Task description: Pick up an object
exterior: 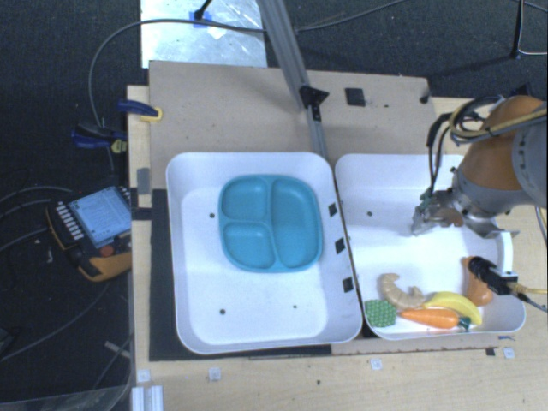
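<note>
The right bin (377,195) holds a cluster of toy foods at its near right corner. A yellow banana (455,301) lies on an orange carrot (428,318). Beside them are a beige knobbly piece (400,291) and a green textured piece (381,313). A brown object (479,290) leans on the bin's right wall. My gripper (425,218) hangs over the bare middle of the right bin, well behind the foods and apart from them. Nothing shows in its grasp.
In the left bin (193,289) a blue divided plate (271,223) lies flat. A grey pole (287,45) slants from the top of the view down to the seam between the bins. Clamps and a handheld device (94,225) lie off the bench to the left.
</note>
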Robot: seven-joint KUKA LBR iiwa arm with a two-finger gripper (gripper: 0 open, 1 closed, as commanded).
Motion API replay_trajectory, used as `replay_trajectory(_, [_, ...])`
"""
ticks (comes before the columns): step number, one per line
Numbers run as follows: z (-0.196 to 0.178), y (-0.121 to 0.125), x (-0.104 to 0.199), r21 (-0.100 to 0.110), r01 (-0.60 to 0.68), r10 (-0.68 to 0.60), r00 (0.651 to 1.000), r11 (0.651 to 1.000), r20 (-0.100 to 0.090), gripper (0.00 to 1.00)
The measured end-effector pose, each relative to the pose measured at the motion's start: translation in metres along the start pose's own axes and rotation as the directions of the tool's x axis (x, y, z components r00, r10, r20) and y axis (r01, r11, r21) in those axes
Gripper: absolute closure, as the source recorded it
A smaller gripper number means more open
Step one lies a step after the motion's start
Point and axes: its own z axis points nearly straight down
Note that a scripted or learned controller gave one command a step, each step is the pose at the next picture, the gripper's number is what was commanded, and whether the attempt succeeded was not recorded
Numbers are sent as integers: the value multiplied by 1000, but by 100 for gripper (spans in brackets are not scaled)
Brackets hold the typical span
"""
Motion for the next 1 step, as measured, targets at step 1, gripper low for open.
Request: replay_trajectory(1, [-61, -4, -4, 5, 0, 0, 1000, 1000, 0, 100])
